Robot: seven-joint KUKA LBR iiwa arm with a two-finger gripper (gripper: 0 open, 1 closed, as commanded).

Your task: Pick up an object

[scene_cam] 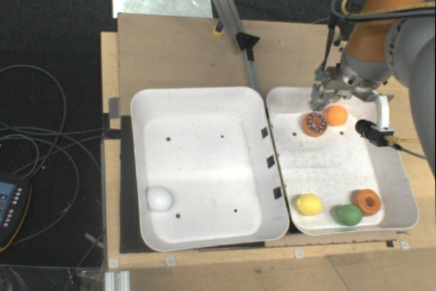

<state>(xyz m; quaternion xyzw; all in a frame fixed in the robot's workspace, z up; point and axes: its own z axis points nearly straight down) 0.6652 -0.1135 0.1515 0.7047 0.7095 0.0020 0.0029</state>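
In the right bin, a brown sprinkled donut lies at the far end with an orange ball touching its right side. My gripper hangs just above and behind these two, close to the bin's far wall. At the near end sit a yellow lemon, a green fruit and an orange ring. A white ball rests in the near left corner of the left bin. Nothing is seen held by the gripper.
A black cable end hangs from the arm over the right bin's right side. A grey pole slants across the bench behind the bins. Black clips join the two bins along their shared edge.
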